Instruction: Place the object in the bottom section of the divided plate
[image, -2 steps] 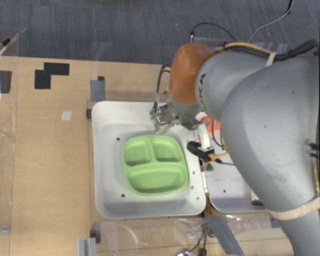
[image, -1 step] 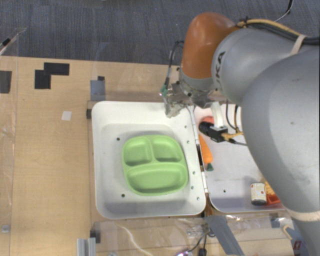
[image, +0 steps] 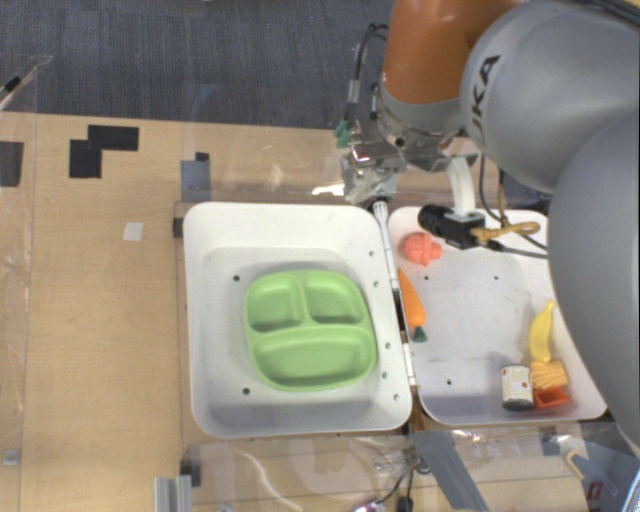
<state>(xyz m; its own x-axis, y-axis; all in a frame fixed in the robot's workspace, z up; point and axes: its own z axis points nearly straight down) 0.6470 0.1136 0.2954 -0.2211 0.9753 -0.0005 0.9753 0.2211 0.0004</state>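
**Object not yet picked; plate's bottom section waiting**

The object is unspecified: candidates in the right white bin (image: 470, 390) are a pink lumpy toy (image: 421, 248), an orange carrot (image: 411, 303) and a yellow banana (image: 541, 332). The green divided plastic plate (image: 310, 329) sits in the left bin, centre frame. The hand (image: 372, 180) hovers top centre, above both bins' far edge; whether it is clenched I cannot tell. Judged: pre-grasp; next, descend onto an item.

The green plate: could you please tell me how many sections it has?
3: on the green plate, two small sections at the top, left and right, one wide section at the bottom.
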